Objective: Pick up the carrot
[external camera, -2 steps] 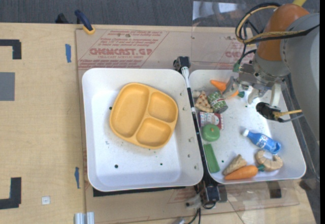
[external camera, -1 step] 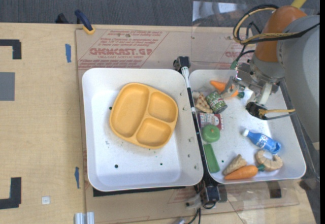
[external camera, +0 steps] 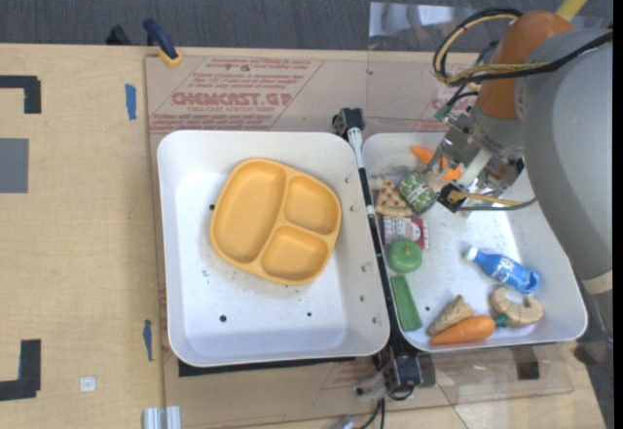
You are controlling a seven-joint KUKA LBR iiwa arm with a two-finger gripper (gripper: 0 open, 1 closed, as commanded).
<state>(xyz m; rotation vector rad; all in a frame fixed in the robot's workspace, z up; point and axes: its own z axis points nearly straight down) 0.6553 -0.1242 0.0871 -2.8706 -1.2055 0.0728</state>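
Clearly our gripper (external camera: 458, 176) hangs at the right bin's (external camera: 557, 252) far end, whether gripping anything we cannot tell. We judge the carrot (external camera: 464, 330) lies well toward the near rim from it, lengthwise along that rim.

You see a pale wooden table (external camera: 78, 252) carrying a brown printed cardboard sheet (external camera: 234, 91). Two shallow white bins rest side by side on that sheet: the left bin (external camera: 195, 320) and the right bin (external camera: 560, 305), their inner rims touching. Black tape marks (external camera: 24, 94) and blue tape strips (external camera: 130, 101) lie on the bare wood.
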